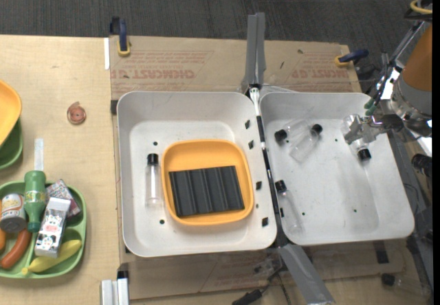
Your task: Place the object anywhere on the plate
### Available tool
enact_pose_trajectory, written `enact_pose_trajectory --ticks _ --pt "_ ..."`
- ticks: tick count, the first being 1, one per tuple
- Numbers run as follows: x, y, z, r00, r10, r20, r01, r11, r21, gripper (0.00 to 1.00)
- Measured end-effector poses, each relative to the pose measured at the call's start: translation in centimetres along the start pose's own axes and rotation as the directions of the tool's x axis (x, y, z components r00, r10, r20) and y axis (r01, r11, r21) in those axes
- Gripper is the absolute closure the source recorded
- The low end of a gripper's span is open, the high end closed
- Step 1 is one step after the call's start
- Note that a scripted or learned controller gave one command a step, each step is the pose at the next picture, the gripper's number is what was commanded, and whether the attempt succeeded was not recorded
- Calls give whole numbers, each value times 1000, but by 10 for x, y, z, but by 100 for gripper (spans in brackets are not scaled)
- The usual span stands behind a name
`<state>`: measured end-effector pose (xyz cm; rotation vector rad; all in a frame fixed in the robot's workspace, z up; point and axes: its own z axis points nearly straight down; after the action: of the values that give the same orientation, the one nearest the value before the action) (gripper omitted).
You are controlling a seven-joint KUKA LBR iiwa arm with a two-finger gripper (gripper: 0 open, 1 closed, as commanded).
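Vial (152,178) lengthwise beside plate (206,149), cap far-end.

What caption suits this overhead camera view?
Gripper over the right bin among clear vials; orange plate waits in the left bin.

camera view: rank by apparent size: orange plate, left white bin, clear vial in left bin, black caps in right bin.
1. left white bin
2. orange plate, which sits inside that bin
3. clear vial, left of the plate
4. black caps in the right bin; they look about alike, so no ranking among them.
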<state>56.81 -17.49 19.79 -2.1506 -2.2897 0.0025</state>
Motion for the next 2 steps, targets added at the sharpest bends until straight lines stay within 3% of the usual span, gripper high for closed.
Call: enact_pose_trajectory --ticks 1,2 --pt "-52 62 -38 1000 -21 1 21 1000 -1 100" --pt "-53 88 -138 987 -162 2 162 987 -2 100"
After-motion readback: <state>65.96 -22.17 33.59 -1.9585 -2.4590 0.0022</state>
